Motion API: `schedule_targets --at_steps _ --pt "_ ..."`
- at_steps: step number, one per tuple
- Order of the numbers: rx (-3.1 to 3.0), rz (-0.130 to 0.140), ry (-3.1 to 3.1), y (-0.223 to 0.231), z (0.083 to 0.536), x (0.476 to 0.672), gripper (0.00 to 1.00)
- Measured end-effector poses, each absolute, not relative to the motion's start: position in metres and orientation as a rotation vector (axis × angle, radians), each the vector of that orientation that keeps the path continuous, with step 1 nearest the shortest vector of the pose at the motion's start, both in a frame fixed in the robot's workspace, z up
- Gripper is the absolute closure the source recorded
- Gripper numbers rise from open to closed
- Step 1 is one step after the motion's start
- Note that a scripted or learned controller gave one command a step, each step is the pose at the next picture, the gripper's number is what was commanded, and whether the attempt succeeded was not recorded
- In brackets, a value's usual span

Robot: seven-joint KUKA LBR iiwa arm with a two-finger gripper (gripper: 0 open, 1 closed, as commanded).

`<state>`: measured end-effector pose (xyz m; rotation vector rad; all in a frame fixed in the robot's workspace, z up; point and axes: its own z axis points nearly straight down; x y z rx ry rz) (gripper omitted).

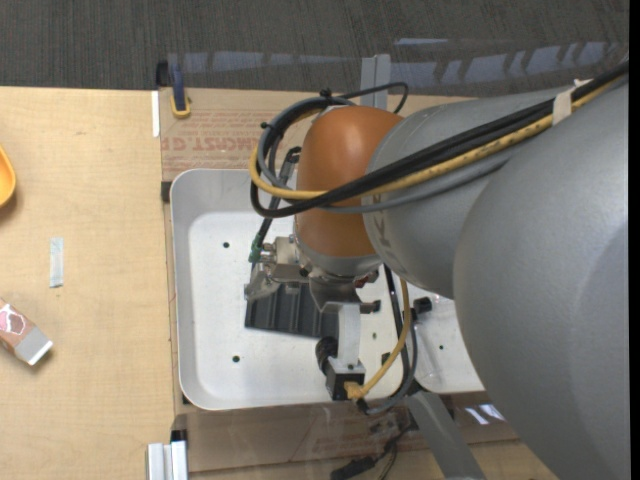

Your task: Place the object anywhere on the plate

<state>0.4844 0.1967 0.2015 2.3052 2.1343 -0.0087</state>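
Note:
My arm reaches in from the right, and its orange band [345, 183] hangs over the white bin [200, 298]. Below the wrist, the gripper [283, 311] shows as a dark ribbed block close to the bin floor, near the middle of the bin. The wrist and cables cover whatever lies directly beneath it, and I cannot make out an object there. An orange curved rim [5, 180] peeks in at the far left edge, on the tan surface outside the bin.
Left of the bin, the tan bench surface [90, 168] carries a small grey strip [56, 263] and a pink-and-white packet [22, 334]. The bin's bare white floor [215, 268] lies left of the gripper. The grey arm body [520, 268] covers the right side.

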Motion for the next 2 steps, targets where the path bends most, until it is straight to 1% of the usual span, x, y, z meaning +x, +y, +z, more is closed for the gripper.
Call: schedule_targets --at_steps 2 --pt "2.305 -0.009 2.134 0.1967 0.2015 0.4844 0.00"
